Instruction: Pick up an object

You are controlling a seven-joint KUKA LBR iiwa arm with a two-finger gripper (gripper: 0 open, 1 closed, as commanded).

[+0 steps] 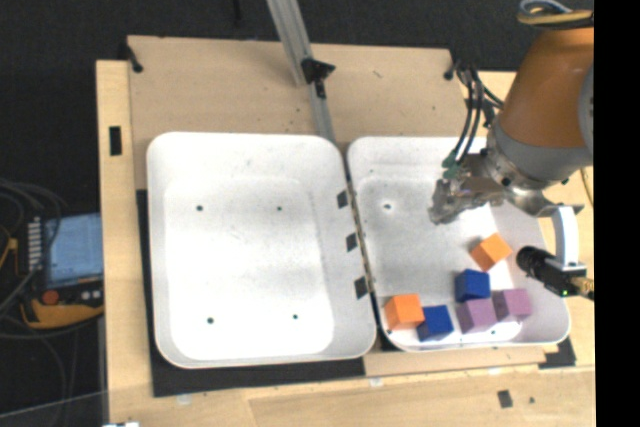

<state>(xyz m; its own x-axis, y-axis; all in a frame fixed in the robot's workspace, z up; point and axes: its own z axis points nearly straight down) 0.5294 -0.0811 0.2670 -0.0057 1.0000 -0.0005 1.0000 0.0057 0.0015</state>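
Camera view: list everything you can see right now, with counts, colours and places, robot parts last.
Orange blocks: two, orange, right bin, one at the front-left, one toward the right.
Blue blocks: two, blue, right bin, front area; second beside the front orange block.
Purple blocks: two, purple, right bin, front-right; second.
Bins: two, white, side by side on the bench; right one.
Arm: one, grey and orange, reaching in from the right.
Hand: one, above the right bin's middle.

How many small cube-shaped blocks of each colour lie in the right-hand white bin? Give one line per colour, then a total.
Orange cube-shaped blocks: 2
Blue cube-shaped blocks: 2
Purple cube-shaped blocks: 2
Total: 6
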